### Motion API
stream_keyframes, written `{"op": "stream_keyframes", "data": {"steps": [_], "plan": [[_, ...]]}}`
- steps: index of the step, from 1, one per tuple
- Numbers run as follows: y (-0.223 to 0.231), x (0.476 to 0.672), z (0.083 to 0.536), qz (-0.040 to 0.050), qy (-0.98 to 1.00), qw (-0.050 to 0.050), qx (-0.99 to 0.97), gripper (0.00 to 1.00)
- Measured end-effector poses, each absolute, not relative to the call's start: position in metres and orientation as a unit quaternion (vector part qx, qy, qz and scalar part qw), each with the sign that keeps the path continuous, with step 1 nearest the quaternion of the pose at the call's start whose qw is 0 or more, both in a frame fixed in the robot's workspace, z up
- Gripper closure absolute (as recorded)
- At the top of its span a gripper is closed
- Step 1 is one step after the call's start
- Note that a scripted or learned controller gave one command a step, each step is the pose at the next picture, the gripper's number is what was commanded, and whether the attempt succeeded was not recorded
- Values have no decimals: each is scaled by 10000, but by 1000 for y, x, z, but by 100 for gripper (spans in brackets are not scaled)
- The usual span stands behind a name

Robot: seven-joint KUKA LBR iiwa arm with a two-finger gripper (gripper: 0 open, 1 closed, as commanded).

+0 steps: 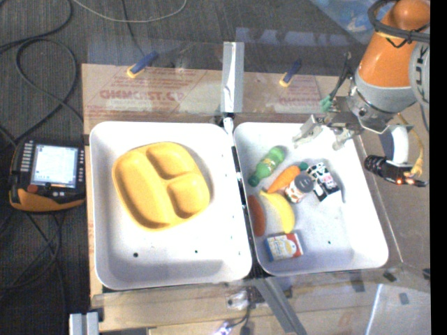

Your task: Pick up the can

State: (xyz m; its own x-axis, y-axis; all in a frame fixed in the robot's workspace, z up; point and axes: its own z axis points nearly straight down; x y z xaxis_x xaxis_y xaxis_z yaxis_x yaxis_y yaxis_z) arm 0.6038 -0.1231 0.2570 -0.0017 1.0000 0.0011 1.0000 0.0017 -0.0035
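Observation:
The can (pixel 302 185), small with a grey round top, lies in the middle of the right bin (pixel 363 243), touching an orange carrot (pixel 281 179) on its left and a black-and-white carton (pixel 324 179) on its right. My gripper (pixel 323 137) hangs over the bin's far part, up and to the right of the can and apart from it. Its fingers (pixel 304 134) are spread open with nothing between them.
Around the can lie a green bottle (pixel 268 165), a yellow banana (pixel 280 211), a red sausage (pixel 257 215) and a small juice box (pixel 283 246). The left bin (pixel 126 257) holds a yellow divided plate (pixel 163 184). A handheld pendant (pixel 47 173) sits left of the bench.

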Motion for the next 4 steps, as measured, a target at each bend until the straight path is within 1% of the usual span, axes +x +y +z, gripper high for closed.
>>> {"op": "stream_keyframes", "data": {"steps": [1, 2, 3, 4], "plan": [[-122, 605, 264, 14, -7084, 29, -7058, 100], [-92, 616, 236, 24, -5705, 16, -8213, 100], [-57, 667, 235, 30, -3553, -10, -9348, 100], [17, 641, 244, 31, -1415, 3, -9899, 100]]}}
